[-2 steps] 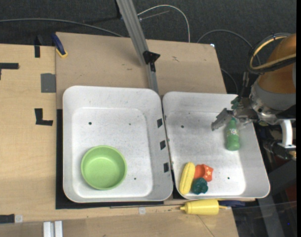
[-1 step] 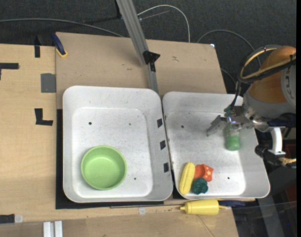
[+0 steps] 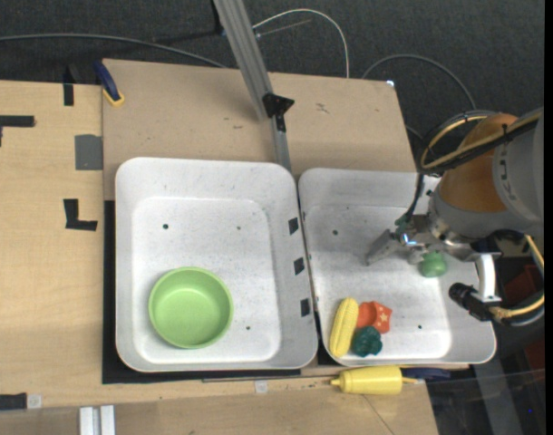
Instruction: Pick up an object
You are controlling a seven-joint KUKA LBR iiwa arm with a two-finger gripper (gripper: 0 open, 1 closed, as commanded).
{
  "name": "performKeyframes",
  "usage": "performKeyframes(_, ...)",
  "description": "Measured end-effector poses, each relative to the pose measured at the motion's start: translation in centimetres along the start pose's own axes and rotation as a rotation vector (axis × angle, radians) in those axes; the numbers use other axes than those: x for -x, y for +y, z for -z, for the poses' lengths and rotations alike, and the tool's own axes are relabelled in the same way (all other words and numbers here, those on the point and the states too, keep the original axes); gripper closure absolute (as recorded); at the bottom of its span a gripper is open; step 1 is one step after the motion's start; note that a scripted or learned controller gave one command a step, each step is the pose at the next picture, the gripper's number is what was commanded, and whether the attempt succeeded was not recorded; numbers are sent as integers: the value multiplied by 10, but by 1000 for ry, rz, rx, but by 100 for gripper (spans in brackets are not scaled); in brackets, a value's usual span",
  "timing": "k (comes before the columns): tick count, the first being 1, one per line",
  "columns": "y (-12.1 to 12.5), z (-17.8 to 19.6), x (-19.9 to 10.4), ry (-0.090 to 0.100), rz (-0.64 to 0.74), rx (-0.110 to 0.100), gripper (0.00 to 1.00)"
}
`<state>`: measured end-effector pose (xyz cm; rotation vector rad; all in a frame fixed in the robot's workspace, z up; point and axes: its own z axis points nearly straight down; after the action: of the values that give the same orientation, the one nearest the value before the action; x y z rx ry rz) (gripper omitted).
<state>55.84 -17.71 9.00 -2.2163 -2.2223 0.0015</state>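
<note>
Yellow bottle (image 3: 371,381) at bench edge, six o'clock; corn (image 3: 344,326), red toy (image 3: 376,314), green toy (image 3: 367,342) in right bin (image 3: 349,198). Gripper (image 3: 390,245) fingers spread, grasping nothing; green ball (image 3: 432,265) at its four o'clock.

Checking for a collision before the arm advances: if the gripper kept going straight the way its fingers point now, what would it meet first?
The gripper points left and slightly down over the right bin. Likely bare bin floor first, then the wall beside the left bin; depth is unclear.
</note>
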Motion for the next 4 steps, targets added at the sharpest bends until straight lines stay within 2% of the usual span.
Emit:
performKeyframes(1, 0, 11, 0, 0, 0, 0, 100)
performKeyframes(2, 6, 73, -2, -3, -1, 8, 100)
performKeyframes(3, 7, 121, -2, -3, -1, 7, 100)
performKeyframes(4, 3, 124, -63, 0, 4, 2, 100)
